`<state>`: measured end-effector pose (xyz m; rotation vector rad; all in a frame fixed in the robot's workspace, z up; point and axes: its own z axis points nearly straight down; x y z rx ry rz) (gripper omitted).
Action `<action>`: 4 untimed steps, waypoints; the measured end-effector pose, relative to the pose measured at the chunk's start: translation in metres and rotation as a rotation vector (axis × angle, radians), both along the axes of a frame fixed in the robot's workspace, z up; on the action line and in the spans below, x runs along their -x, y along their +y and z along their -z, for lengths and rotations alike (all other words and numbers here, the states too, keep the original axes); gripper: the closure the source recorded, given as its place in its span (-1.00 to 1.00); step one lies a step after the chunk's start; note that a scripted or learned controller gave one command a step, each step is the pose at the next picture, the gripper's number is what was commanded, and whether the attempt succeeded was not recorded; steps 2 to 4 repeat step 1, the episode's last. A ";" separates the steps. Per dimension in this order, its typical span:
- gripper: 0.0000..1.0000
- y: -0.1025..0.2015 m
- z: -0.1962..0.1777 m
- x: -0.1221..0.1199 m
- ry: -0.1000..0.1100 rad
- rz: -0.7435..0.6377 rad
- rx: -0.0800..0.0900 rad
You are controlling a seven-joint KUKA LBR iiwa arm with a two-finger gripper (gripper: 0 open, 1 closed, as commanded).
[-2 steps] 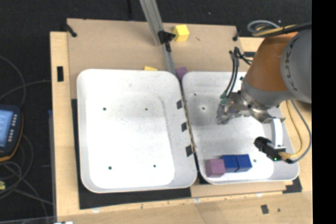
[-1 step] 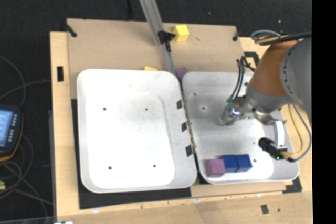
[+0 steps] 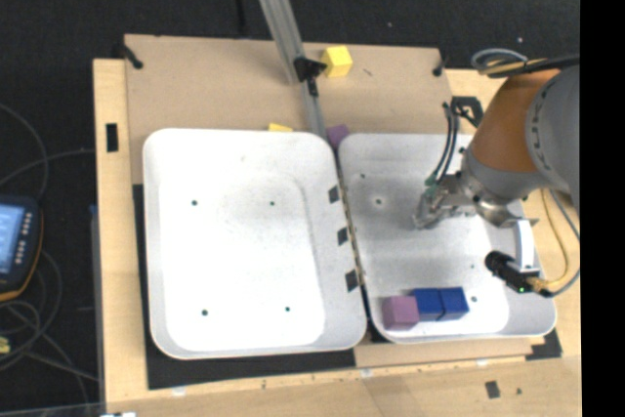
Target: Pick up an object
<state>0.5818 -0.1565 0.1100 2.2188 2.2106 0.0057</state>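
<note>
Currently hand (image 3: 431, 210) low over right bin (image 3: 391, 173), grip unreadable; blue block (image 3: 438, 302) long axis left-right, touching purple block (image 3: 399, 311).

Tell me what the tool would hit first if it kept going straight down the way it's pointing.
Probably the bare floor of the right bin. The tool points down over it, well short of the purple block and blue block near the front edge. Height is hard to judge.

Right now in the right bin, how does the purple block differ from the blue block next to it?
The purple block is a single pale purple cube; the blue block is deep blue, wider, and looks like two cubes joined. The purple block sits nearer the divider between the bins; the blue block lies further toward the arm's side. Both rest on the right bin's floor by its near wall, touching or nearly so, apart from the gripper.
</note>
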 end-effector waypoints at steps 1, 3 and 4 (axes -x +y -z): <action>1.00 -0.002 -0.010 -0.001 -0.003 0.002 0.001; 1.00 -0.002 -0.010 -0.001 -0.003 0.002 0.001; 1.00 -0.002 -0.010 -0.001 -0.003 0.002 0.001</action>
